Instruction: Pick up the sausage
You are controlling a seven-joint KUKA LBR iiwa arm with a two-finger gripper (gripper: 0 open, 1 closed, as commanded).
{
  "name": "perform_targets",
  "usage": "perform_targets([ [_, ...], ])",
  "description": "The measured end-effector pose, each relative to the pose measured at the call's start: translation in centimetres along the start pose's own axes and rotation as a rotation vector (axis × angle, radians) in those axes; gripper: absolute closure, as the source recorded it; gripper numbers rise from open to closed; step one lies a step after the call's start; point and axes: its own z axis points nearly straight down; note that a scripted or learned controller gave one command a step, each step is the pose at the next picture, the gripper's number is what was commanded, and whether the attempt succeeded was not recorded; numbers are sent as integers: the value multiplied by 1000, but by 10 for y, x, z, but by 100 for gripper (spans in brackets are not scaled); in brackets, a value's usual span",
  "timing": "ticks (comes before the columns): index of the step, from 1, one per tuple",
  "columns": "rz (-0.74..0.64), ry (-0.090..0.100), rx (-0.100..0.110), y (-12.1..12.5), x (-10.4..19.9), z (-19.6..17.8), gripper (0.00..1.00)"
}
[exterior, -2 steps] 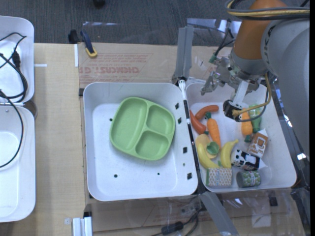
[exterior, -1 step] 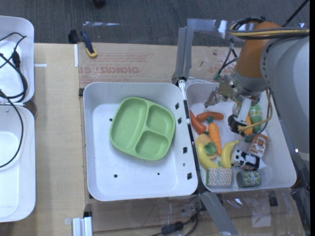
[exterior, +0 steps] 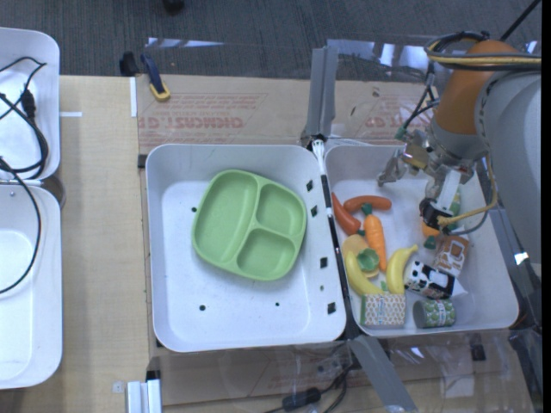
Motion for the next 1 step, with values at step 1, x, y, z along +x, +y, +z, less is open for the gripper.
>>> perform_targets([
  [1,0,-2,4,0,-1,-7,100],
])
